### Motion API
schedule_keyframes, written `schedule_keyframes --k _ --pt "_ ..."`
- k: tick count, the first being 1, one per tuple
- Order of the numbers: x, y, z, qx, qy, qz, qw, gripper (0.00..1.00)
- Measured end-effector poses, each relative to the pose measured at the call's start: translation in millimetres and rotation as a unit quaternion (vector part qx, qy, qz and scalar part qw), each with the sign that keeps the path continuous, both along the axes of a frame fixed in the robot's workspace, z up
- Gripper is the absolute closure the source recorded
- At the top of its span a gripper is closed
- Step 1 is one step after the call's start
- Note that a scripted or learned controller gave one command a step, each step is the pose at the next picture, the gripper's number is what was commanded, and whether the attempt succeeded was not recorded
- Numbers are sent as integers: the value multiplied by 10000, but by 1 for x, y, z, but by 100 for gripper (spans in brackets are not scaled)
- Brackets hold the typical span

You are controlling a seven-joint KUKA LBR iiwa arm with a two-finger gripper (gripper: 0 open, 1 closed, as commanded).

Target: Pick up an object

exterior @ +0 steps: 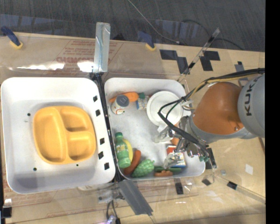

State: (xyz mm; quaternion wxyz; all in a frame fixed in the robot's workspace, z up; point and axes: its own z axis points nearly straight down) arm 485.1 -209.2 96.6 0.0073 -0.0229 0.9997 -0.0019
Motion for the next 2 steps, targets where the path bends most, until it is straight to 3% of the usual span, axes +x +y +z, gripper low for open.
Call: schedule_keyframes --k 1,2 --pt "4 -1 -2 10 26 -136 9999 0" --pt "6 0 9 6 8 -111 9999 100"
